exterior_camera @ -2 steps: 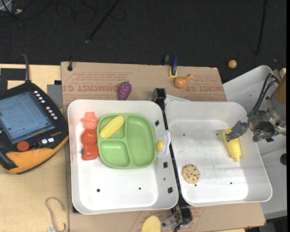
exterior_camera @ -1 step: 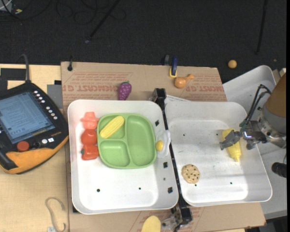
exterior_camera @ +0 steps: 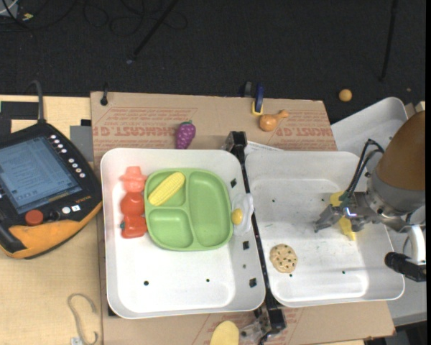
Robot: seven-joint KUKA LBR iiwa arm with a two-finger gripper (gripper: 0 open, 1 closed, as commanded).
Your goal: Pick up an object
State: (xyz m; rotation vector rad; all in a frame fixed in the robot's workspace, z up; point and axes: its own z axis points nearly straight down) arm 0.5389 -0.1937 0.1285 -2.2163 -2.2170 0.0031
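Observation:
My gripper (exterior_camera: 337,220) hangs low over the right side of the right bin (exterior_camera: 309,287), the arm coming in from the right. Small yellow pieces (exterior_camera: 347,228) show right at the gripper; whether they are held or lie on the bin floor I cannot make out. A round brown cookie (exterior_camera: 283,258) lies on the bin floor to the lower left of the gripper, apart from it. In the left bin (exterior_camera: 172,297) a green divided plate (exterior_camera: 201,218) carries a yellow corn cob (exterior_camera: 164,187), and a red-orange toy (exterior_camera: 132,203) lies beside it.
A small yellow item (exterior_camera: 237,216) sits at the wall between the bins. Purple grapes (exterior_camera: 185,134) and an orange toy (exterior_camera: 271,120) rest on the cardboard behind. A teach pendant (exterior_camera: 36,185) lies at far left, and a yellow object (exterior_camera: 225,333) at the front edge.

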